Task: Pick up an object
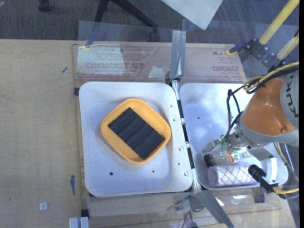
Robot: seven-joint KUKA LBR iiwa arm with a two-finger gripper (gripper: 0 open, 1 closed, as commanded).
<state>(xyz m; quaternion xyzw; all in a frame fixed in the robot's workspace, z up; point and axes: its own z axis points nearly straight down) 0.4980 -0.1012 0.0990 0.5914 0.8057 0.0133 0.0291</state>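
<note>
In the right bin (204,103), the arm's orange-banded wrist hangs low over the front half. My gripper (231,145) sits just under it, right above a small clear bottle (219,156) with a black cap and a coloured label, lying on its side. Whether the gripper touches the bottle is hidden by the wrist. Just in front of the bottle lies a white roll with a red grid pattern (231,175), against the bin's front wall. A yellow dish with a black ribbed insert (136,129) rests in the middle of the left bin (95,165).
A ridge (183,127) divides the two bins. Yellow cables and clear plastic sheeting run behind the right bin. Brown bench surface extends to the left of the bins.
</note>
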